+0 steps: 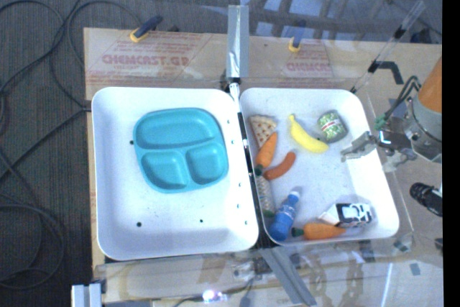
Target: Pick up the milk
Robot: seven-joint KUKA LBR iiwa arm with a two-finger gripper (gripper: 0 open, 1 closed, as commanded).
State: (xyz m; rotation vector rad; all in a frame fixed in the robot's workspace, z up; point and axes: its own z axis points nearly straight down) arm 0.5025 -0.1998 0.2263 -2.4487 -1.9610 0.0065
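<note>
Camera view showed the milk carton [350,213] lying in the near right corner of the right bin [357,103], beside a carrot [321,230]. The gripper [368,142] hovered at that bin's right rim, well apart from the carton, gripping nothing.

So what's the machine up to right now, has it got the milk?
Gripper over right bin's right edge, nothing held. Small black-and-white milk carton lying in near right corner, ungrabbed. Orange carrot touching it.

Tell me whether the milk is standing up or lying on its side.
Lying on its side: the milk carton lies flat in the right bin's near right corner, its long side along the floor, touching a carrot.
</note>
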